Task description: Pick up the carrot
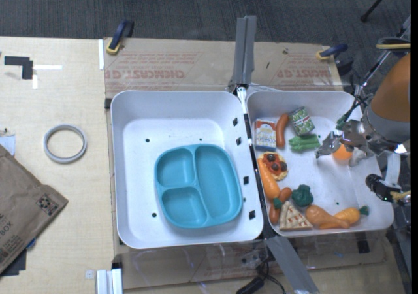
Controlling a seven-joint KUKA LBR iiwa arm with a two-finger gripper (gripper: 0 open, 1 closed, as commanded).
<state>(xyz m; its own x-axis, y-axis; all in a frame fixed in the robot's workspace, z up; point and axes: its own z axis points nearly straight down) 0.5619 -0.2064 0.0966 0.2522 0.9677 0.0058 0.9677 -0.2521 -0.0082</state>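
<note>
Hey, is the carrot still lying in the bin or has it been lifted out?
In the bin. The carrot lies flat on the floor of the right bin near its front corner, while the gripper sits further back, over an orange item.

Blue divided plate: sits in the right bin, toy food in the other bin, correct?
Not quite. The camera view shows the blue divided plate in the left bin; the toy food, the carrot included, lies in the right bin.

A single fixed camera looks down at a slant on two white bins (pixel 124 155), arm (pixel 392 100) entering from right.
</note>
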